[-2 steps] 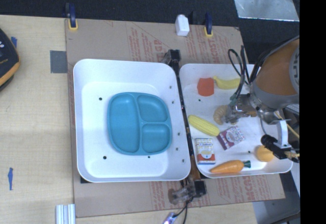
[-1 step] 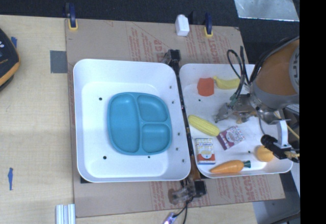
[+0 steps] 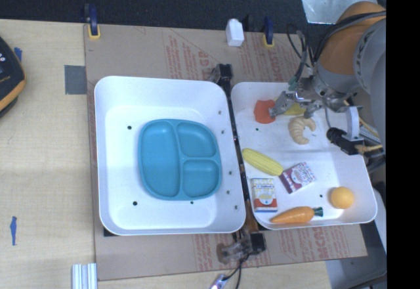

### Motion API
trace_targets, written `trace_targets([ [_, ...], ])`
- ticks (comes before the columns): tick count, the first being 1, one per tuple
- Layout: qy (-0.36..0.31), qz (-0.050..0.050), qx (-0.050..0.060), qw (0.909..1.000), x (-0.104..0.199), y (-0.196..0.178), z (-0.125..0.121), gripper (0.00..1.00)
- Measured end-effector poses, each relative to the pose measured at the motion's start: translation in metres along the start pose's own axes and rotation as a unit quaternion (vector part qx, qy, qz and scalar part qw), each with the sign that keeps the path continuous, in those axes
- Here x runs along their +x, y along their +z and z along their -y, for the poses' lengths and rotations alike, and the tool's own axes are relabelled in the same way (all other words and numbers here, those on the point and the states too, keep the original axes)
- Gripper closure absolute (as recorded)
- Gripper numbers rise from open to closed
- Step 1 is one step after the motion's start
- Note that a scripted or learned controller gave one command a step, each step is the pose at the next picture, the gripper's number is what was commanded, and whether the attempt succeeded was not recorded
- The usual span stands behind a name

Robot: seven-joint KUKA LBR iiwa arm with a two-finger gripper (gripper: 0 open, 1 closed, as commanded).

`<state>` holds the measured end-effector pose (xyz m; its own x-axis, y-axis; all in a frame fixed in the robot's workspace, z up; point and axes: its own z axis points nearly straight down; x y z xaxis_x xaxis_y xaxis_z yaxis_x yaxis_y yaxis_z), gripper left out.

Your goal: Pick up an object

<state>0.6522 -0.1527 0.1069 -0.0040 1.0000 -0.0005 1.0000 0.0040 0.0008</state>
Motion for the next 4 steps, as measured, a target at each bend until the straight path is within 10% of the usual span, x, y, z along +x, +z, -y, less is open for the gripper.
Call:
trace_targets([
  [2,-0.001,0.003,-0.006,1.0000,-0.027,0.009,0.082,0.00],
  [3,-0.001,0.005,-0.006,1.0000,-0.029,-0.001,0.082,1.00],
  [4,-0.001,0.005,-0.005,1.0000,-0.029,-0.001,0.082,0.00],
])
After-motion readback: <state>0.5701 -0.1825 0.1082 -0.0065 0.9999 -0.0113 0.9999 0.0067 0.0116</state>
